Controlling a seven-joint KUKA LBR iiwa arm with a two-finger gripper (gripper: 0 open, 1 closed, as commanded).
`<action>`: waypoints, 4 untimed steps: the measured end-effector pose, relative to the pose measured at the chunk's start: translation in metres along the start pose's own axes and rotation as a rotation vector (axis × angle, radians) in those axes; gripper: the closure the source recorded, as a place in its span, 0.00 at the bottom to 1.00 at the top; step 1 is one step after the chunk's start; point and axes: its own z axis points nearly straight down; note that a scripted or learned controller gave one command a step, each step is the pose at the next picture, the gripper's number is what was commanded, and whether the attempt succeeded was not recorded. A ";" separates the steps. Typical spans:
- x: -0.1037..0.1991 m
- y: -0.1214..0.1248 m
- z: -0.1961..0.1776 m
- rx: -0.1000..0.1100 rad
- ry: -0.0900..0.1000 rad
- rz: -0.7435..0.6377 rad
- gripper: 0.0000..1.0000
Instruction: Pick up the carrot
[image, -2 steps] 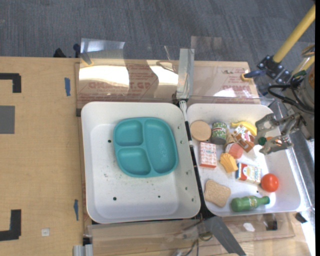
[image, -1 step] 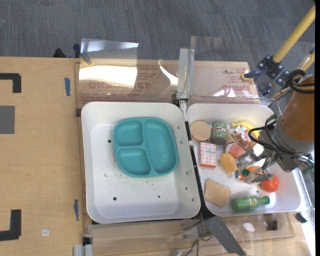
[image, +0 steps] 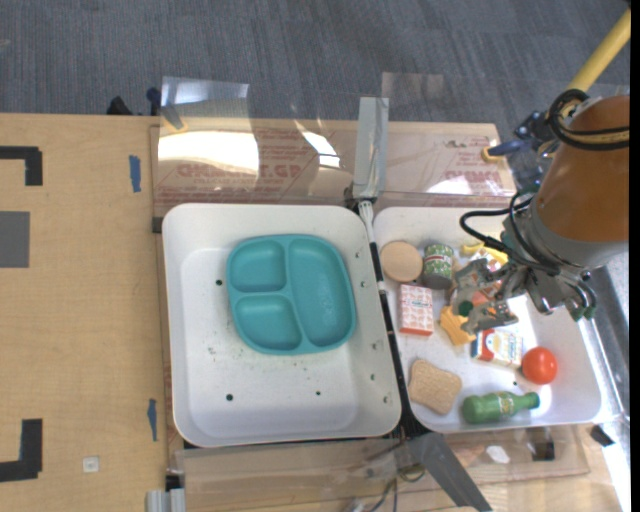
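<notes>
My gripper (image: 478, 288) hangs low over the middle of the right bin (image: 580, 400), in a crowded cluster of toy foods. The arm's orange band and grey wrist cover the bin's far right part. A small orange piece that looks like the carrot (image: 486, 301) shows right under the gripper, mostly hidden by it. I cannot tell if the gripper touches it.
Around the gripper lie a yellow cheese wedge (image: 455, 326), a red-and-white carton (image: 416, 308), a can (image: 437, 262), a round bun (image: 402, 261), a tomato (image: 539, 365), a bread slice (image: 435, 386) and a green bottle (image: 500, 405). The left bin (image: 200, 380) holds a teal divided plate (image: 291, 293).
</notes>
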 end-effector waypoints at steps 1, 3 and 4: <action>0.016 -0.051 -0.101 0.006 -0.005 0.084 1.00; 0.012 -0.072 0.023 -0.002 0.009 0.064 1.00; -0.020 0.014 0.008 -0.002 0.001 -0.339 1.00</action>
